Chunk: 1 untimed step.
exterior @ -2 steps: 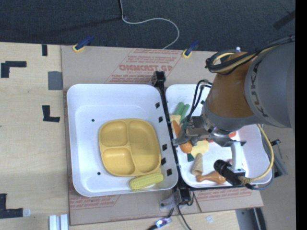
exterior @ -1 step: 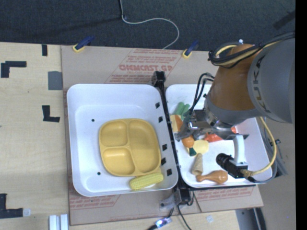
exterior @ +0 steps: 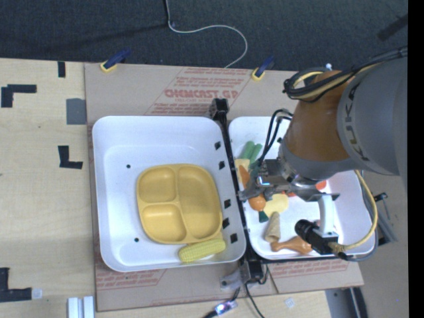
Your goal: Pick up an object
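My gripper hangs low over the left part of the right bin, in among a cluster of toy foods. A green piece and an orange carrot lie just behind it by the bin's left wall. A small orange piece and a yellow piece sit right at the gripper's tip. Nearer the front lie a beige cone and a brown drumstick. The arm hides the middle of this bin.
The left bin holds a yellow divided plate, with a corn cob at its front edge. A divider wall separates the two bins. A small red piece peeks out beside the wrist.
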Available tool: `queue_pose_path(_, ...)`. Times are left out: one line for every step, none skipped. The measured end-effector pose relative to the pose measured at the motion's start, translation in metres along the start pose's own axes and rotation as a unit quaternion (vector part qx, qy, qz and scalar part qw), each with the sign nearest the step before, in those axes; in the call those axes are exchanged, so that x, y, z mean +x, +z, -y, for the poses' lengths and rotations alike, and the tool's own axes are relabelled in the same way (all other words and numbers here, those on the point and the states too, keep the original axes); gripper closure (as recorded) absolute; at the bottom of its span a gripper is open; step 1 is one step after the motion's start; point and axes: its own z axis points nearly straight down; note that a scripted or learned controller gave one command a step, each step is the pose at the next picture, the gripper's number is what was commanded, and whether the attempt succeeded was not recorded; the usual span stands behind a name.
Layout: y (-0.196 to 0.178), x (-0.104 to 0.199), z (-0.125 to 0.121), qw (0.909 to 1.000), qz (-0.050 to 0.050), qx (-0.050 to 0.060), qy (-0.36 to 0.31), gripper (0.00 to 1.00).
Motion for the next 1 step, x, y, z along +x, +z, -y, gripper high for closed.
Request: queue_pose_path(-0.0165, 0.0092, -0.0077, 1.0, 0.0, -0.001, -0.001, 1.0)
